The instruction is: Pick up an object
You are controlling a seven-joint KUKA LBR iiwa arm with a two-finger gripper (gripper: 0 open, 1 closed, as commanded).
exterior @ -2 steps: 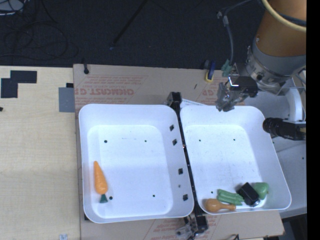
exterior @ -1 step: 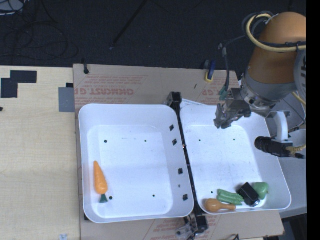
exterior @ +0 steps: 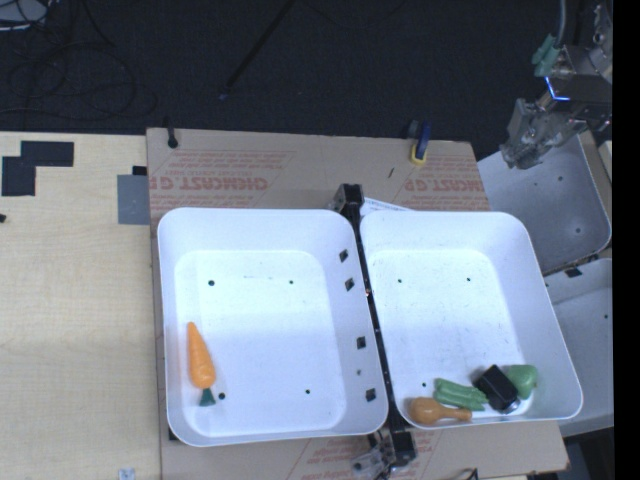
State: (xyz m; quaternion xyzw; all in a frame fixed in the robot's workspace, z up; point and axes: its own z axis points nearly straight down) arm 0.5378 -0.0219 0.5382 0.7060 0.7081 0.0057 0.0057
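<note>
1. The gripper (exterior: 528,140) hung at the view's two o'clock, outside both bins, above a grey plate (exterior: 560,203); whether it was spread or closed could not be told.
2. A toy carrot (exterior: 200,360) lay in the left bin (exterior: 250,230) at its eight o'clock.
3. At five o'clock in the right bin (exterior: 450,230) sat a cluster: an orange gourd-shaped toy (exterior: 436,411), a green pod (exterior: 460,395), a black block (exterior: 496,387) and a green piece (exterior: 522,377), touching or overlapping.

Single fixed camera above bench (exterior: 70,268), looking down at slant, both white bins (exterior: 255,230) fully framed
</note>
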